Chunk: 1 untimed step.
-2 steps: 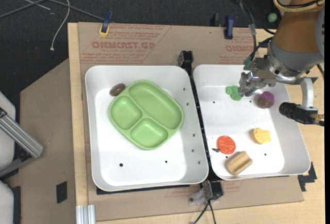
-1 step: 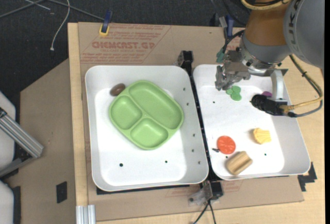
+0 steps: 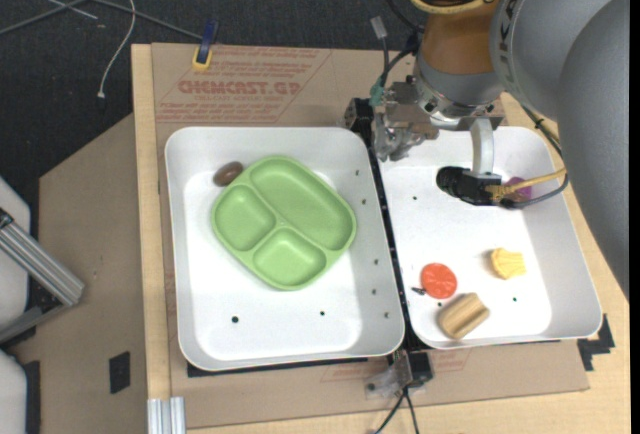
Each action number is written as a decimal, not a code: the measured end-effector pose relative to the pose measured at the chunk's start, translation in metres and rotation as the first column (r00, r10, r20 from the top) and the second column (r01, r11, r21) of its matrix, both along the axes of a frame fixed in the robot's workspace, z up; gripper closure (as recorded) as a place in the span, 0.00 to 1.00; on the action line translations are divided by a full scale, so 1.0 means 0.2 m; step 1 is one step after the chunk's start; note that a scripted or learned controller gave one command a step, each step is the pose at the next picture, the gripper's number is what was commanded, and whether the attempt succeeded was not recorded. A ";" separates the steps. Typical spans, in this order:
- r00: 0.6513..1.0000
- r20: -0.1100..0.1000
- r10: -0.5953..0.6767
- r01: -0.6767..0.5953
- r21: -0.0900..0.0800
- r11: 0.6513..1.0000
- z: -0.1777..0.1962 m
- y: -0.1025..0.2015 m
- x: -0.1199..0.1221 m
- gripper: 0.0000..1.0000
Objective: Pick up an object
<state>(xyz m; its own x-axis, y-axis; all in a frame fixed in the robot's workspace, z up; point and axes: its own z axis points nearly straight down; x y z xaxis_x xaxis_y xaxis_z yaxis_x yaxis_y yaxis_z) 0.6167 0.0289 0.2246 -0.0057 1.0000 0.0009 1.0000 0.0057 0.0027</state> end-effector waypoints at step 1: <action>1.000 0.001 0.000 0.000 0.001 1.000 0.06 0.24 0.12 1.00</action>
